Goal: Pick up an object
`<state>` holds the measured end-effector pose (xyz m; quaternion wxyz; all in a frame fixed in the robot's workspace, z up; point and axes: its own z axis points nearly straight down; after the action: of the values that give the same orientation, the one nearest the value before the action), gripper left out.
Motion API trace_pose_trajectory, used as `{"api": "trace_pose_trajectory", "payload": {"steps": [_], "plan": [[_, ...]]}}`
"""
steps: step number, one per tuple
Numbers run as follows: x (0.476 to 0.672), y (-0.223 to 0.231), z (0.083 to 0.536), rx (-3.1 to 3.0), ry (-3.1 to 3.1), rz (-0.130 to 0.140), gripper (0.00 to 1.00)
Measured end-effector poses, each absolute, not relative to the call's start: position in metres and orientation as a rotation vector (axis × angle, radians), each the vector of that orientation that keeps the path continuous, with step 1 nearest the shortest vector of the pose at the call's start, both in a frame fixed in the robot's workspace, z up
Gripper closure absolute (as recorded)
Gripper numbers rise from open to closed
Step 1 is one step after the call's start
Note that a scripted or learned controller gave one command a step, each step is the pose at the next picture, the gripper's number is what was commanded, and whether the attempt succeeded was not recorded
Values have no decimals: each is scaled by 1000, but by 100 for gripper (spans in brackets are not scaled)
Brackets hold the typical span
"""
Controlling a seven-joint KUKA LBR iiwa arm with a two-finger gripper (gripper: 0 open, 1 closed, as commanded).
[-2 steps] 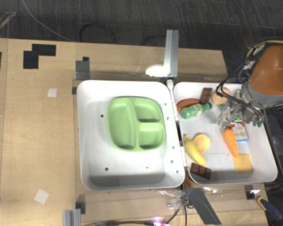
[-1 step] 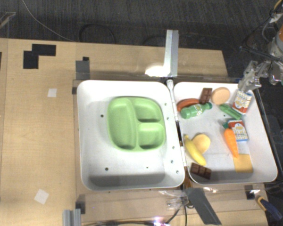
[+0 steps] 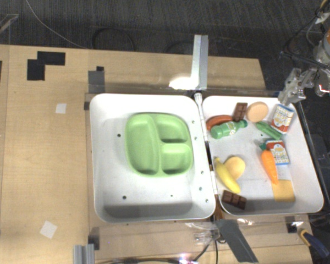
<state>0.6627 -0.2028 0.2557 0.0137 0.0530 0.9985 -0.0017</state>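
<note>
From my seat, the hand (image 3: 295,88) sits at the upper right, just past the far right corner of the right bin (image 3: 313,172), above the worktop (image 3: 38,158) edge rather than over the toys. I can make out its grey metal parts, but I cannot tell whether it is released or clenched; nothing shows in it.

Nearest to it, inside the bin's far right corner, stands a small carton (image 3: 282,117) with a red and white label. Just left of that lies a pale round bun (image 3: 257,112), then a dark chocolate bar (image 3: 240,111). Below those, a green bottle (image 3: 229,128) lies on its side, overlapping a red sausage (image 3: 218,120). A green pepper-like piece (image 3: 268,130) lies slantwise below the carton.

Further toward me, a second carton (image 3: 278,150) rests against an orange carrot (image 3: 269,167), and a yellow block of cheese (image 3: 284,191) lies at the carrot's near end. In the bin's left half, a banana (image 3: 226,176) touches a yellow pear-like fruit (image 3: 236,165), with another chocolate piece (image 3: 234,201) near the front wall.

The left bin (image 3: 107,197) holds a green divided tray (image 3: 157,143), lying flat around its middle. A metal post (image 3: 200,62) stands behind the seam between the two bins.
</note>
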Motion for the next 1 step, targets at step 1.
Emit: {"api": "trace_pose_trajectory", "payload": {"steps": [1], "plan": [[665, -202, 270, 159, 3098, -8, 100]]}}
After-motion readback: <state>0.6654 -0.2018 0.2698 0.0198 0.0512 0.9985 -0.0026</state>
